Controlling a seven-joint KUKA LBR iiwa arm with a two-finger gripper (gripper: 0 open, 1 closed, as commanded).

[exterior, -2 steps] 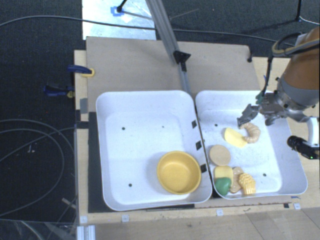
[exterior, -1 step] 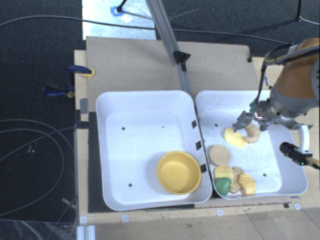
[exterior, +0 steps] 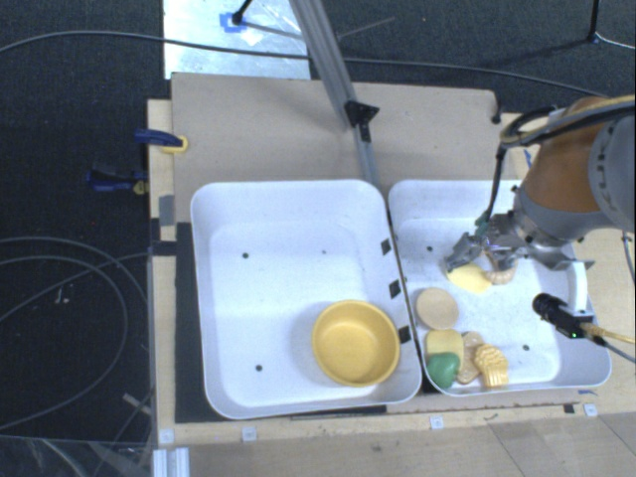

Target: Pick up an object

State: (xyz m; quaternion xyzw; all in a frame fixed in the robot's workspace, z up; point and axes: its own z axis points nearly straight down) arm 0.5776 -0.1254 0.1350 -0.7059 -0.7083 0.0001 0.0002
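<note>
A yellow bowl (exterior: 356, 341) sits low in the left bin (exterior: 248, 266). In the right bin (exterior: 437, 217) a tan disc (exterior: 437, 308) lies above a green piece (exterior: 442, 368) and a ridged yellow piece (exterior: 490, 364). My gripper (exterior: 484, 256) hangs over a pale yellow lump (exterior: 470, 279), its long axis running left-right, slightly down to the right; I cannot tell my grip

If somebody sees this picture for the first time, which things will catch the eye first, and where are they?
The yellow bowl stands out most, alone near the front of the left bin. Next comes the grey and orange arm reaching in from the right, its gripper low over a pale yellow object in the right bin. At that bin's front left corner, a round tan piece lies just behind a small huddle of yellow, green and tan items.
</note>
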